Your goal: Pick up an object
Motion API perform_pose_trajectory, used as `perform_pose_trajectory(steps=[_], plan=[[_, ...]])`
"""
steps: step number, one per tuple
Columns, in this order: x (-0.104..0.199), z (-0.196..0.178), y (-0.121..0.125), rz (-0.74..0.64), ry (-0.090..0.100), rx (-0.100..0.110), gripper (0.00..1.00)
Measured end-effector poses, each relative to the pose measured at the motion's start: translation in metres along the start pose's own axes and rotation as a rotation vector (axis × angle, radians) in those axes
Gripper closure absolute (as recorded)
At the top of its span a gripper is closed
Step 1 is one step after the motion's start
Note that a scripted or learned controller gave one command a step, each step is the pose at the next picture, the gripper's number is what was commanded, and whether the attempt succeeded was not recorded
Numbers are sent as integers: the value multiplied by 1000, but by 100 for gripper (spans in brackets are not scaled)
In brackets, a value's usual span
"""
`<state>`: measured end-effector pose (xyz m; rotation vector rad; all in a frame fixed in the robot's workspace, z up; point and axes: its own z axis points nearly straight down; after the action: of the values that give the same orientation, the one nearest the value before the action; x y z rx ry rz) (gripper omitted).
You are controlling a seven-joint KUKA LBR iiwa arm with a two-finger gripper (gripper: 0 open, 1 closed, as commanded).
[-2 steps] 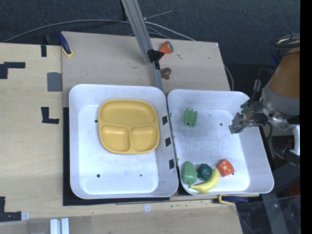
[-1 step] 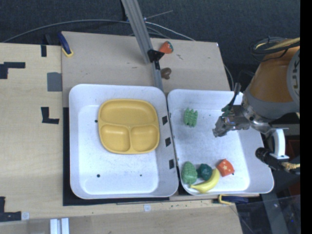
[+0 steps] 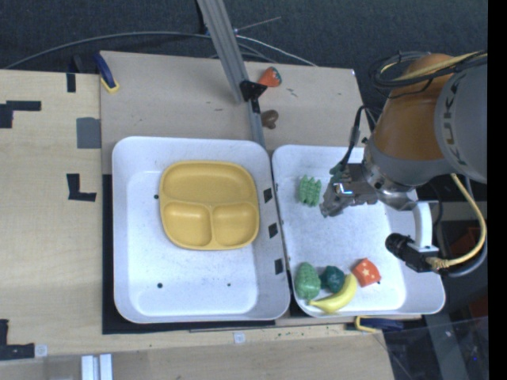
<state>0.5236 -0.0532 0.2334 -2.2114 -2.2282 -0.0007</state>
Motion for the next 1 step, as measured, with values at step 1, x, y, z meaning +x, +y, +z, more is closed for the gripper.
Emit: perform_pose_trajectory(steps=[1], plan=[[60,8,-7,0,0,2,100]])
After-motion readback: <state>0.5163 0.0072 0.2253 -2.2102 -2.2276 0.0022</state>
